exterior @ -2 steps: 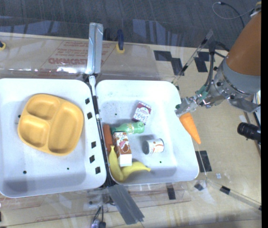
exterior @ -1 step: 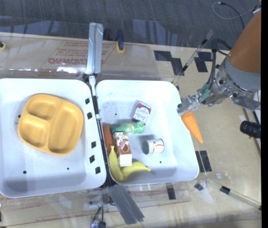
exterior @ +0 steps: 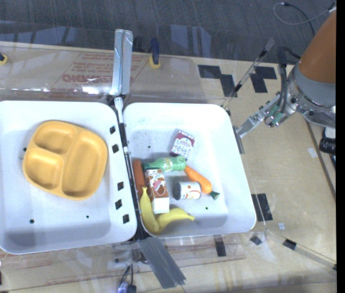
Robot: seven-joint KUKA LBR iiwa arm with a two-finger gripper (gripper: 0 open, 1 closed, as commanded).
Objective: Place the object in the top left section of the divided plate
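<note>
A yellow divided plate (exterior: 66, 159) lies in the left bin (exterior: 7, 224), with nothing in its three sections. The right bin (exterior: 221, 118) holds a cluster of toy foods: a red and white carton (exterior: 182, 144), a green packet (exterior: 166, 164), a carrot (exterior: 198, 178), a small can (exterior: 187, 191), a brown box (exterior: 156, 185), a sausage (exterior: 138, 173) and a banana (exterior: 157, 215). My gripper (exterior: 248, 124) hangs just past the right bin's right rim, above the bench and well away from the foods. Nothing shows in its grasp.
A metal clamp (exterior: 123, 60) stands at the back between the two bins, and the divider with black marks (exterior: 121, 163) runs between them. The grey arm with its orange band (exterior: 319, 54) fills the upper right. Thin cables (exterior: 248, 72) cross the bench near the gripper.
</note>
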